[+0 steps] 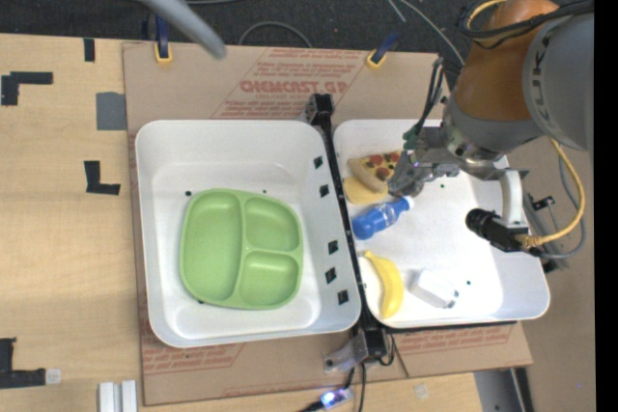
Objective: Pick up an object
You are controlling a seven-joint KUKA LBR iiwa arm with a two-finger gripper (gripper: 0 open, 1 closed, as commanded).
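My gripper [405, 177] hangs over the left part of the right bin [517, 304], its dark fingers pointing down just above the pizza slice toy [370, 171] and the blue bottle [379, 218]. The bottle lies on its side below the fingers. A yellow banana [385, 283] lies near the bin's front left corner, with a small white block [433, 288] to its right. Nothing is seen held between the fingers.
The left bin [154, 159] holds a green divided plate [241, 248]. A black divider [333, 207] with clips runs between the bins. The arm's wrist and cables occupy the right bin's right side. Cables trail across the dark surface behind the bench.
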